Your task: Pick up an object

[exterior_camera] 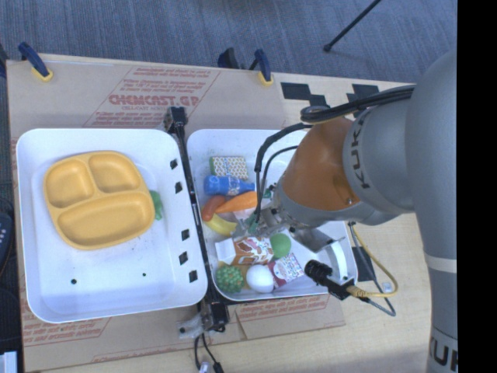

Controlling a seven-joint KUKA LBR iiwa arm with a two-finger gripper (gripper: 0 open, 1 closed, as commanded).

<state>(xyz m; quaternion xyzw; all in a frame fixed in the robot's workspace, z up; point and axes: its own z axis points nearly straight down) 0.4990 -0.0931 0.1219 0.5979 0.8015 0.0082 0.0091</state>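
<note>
Hovering low in the right bin: gripper, finger state impossible to tell beneath the orange-banded wrist. Lying directly under and just left of it, a crowded pile, with carrot stretching leftward, banana beside, white egg nearer the front rim.

Small toy foods crowd the right white bin. A blue block lies far; a white egg and green knobbly ball lie near.
</note>
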